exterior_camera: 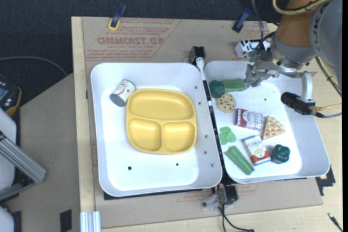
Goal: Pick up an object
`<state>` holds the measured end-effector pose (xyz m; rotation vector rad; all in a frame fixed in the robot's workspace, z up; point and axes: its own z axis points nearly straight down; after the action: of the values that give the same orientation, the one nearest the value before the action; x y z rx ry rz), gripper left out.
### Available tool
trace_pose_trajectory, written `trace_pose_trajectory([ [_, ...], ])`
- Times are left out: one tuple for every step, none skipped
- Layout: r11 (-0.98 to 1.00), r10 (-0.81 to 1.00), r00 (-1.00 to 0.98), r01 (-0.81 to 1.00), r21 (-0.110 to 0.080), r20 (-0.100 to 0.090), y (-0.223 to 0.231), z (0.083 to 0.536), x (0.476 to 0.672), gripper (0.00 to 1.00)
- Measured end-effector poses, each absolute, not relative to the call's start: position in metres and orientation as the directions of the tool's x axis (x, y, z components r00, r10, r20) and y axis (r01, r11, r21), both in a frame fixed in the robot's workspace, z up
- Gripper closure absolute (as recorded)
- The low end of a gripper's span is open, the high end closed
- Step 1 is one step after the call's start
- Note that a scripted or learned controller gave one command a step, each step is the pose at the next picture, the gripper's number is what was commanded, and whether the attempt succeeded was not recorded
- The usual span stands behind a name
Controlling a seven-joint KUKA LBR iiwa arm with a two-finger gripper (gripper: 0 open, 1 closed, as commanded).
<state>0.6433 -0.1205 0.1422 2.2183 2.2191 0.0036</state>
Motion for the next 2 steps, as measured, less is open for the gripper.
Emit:
trace_pose_trajectory([
  [0.001,1.0,-0.001,1.0,0.007,-0.002,-0.12,0.186,0.645,1.0],
  [0.001,1.0,-0.001,1.0,0.006,-0.001,-0.12,0.228,0.646,1.0],
])
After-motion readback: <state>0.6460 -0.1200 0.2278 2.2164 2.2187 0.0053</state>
